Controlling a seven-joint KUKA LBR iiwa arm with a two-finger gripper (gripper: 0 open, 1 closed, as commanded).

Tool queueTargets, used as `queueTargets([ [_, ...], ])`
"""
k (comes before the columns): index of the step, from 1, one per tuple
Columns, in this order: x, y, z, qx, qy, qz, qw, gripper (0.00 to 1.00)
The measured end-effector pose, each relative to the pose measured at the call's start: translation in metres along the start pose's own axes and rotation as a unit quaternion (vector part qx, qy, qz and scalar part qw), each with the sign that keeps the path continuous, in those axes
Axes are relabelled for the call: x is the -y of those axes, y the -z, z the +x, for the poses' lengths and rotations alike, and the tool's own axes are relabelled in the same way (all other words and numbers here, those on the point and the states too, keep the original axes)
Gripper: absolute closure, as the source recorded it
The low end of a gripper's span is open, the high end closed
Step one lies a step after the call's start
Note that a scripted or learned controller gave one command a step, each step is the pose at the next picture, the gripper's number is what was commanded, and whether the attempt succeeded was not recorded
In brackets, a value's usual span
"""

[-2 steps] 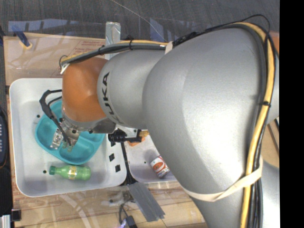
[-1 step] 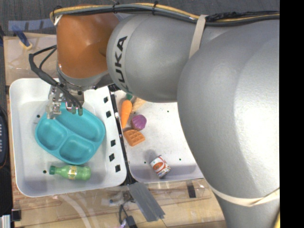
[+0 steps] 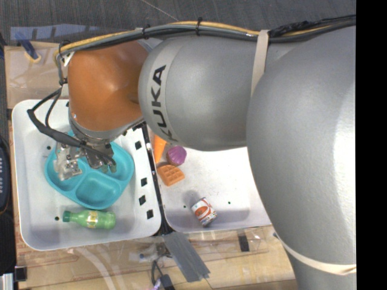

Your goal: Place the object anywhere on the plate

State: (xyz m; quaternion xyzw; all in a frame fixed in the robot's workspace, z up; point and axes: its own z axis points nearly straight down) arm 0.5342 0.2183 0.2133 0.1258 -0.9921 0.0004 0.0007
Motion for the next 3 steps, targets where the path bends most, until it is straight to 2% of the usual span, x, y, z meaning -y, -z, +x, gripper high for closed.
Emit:
queueTargets([
  [1, 0.0, 0.0, 0.0, 0.0, 0.0, 0.0, 1.0, 0.0],
  [2, 0.012, 0.005, -0.049, 0.002, 0.031, 0.0, 0.9995, 0.0],
  [3, 0.011, 0.016, -0.05, 0.004, 0.034, 0.0, 0.9994, 1.0],
])
